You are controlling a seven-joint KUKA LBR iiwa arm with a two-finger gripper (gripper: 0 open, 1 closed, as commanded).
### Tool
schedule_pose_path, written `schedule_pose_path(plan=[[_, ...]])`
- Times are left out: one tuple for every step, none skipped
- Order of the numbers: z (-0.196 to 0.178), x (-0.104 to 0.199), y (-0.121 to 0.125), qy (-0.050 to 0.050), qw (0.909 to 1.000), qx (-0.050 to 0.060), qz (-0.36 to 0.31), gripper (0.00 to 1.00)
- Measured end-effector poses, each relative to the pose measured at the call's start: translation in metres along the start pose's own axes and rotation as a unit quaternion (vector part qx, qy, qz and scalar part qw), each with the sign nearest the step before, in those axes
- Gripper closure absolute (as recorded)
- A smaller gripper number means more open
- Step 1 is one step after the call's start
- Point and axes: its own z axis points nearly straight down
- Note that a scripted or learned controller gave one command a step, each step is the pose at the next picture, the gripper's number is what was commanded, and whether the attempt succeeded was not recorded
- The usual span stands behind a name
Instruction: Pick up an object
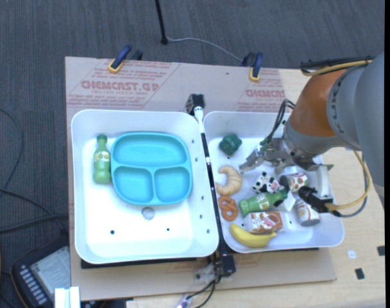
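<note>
pincer [264, 162] low in right bin [330, 236], centre-right of frame; grip state: cannot tell | candidates: toy cow [267, 185], green bottle [262, 203] just below it, crowded, so pick likely here

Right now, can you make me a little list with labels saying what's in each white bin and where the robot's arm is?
left bin: blue tray, green bottle beside it
right bin: banana, croissant, pretzel, green bottle lying down, dark green toy, toy cow
arm: over right bin
end effector: low, above the toys
</note>
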Motion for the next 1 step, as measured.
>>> schedule_pose_path(plan=[[0.0092,0.0265,-0.0751,0.000,1.0000,-0.002,0.000,0.00]])
